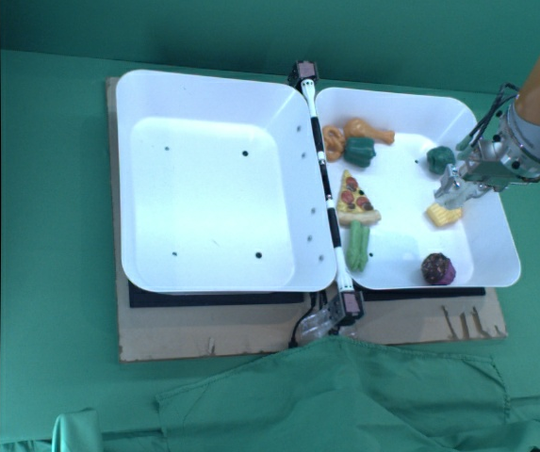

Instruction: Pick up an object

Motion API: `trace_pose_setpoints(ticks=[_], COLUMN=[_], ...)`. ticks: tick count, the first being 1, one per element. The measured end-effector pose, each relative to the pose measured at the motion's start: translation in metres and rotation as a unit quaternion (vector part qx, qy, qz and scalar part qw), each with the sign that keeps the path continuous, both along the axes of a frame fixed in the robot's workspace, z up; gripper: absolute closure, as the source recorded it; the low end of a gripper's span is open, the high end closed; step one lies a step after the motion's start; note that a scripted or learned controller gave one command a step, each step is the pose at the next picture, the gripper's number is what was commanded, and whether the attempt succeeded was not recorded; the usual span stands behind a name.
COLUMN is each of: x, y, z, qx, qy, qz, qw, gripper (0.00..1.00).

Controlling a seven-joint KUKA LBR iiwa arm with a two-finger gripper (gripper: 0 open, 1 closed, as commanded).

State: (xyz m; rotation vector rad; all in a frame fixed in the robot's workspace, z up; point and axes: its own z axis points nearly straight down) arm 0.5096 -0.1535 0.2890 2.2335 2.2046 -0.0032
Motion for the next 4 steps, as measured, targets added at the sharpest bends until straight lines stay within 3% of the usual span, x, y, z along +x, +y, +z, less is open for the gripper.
trace_pose_setpoints(ticks=[1,2,4], x=[-0.045,-0.04,-0.039], y=[0.038,0.06,-0.004], z=[-0.034,-0.11,-0.105], qx=[0.0026,0.0009,0.0009], qy=[0.002,-0.003,-0.007], qz=[0.005,0.004,0.005], qw=[1.0,1.0,1.0], gripper=[1.0,1.0,1.0])
